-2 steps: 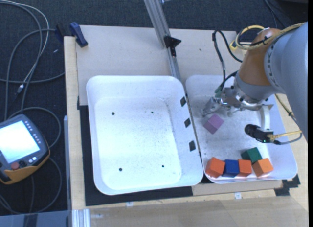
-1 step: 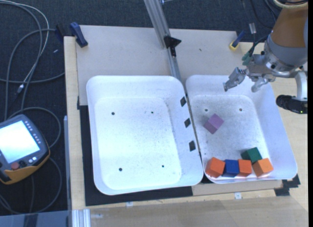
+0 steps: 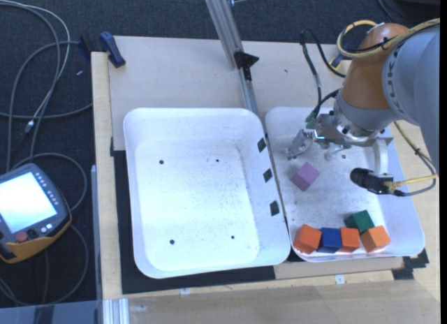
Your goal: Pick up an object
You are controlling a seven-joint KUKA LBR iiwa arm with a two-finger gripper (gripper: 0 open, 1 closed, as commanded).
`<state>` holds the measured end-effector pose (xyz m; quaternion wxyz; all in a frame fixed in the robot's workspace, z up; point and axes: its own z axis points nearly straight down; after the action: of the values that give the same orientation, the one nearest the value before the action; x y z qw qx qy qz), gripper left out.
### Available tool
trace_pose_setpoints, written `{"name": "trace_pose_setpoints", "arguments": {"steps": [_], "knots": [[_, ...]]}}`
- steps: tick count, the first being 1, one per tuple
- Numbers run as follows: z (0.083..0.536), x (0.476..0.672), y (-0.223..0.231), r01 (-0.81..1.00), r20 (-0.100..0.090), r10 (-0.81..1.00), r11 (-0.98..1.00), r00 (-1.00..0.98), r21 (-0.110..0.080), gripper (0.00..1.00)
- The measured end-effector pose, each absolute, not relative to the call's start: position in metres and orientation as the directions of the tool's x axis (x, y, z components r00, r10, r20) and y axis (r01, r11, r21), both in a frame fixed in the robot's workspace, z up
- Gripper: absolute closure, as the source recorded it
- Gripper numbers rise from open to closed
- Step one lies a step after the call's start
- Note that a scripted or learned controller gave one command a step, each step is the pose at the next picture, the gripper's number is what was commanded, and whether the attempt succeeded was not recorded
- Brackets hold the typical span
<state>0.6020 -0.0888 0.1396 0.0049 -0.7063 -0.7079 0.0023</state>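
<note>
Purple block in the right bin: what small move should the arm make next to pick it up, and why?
Probably shift the gripper toward the near edge and lower it over the purple block. The block lies alone, apart from the cluster of orange, blue and green blocks at the right bin's near edge, and nothing is between the fingers yet.

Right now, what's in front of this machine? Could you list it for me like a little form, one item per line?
arm: grey with an orange band, reaching in from the right
tool: above the right bin, near its far left end
purple block: alone in the right bin, just in front of the tool
block cluster: orange block, blue block, green block and others at the near edge
left bin: white, speckled
</note>
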Motion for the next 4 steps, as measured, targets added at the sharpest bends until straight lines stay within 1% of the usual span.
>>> {"name": "trace_pose_setpoints", "arguments": {"steps": [1, 2, 3, 4], "knots": [[0.099, 0.585, -0.081, 1.0, 0.003, 1.0, 0.0, 0.0, -0.007, 0.0], [0.099, 0.541, -0.084, 1.0, 0.003, 1.0, -0.002, 0.002, -0.007, 0.0], [0.1, 0.589, -0.114, 1.0, -0.002, 1.0, 0.001, -0.001, 0.005, 0.0], [0.099, 0.567, -0.086, 1.0, 0.003, 1.0, 0.002, -0.002, -0.004, 0.0]]}}
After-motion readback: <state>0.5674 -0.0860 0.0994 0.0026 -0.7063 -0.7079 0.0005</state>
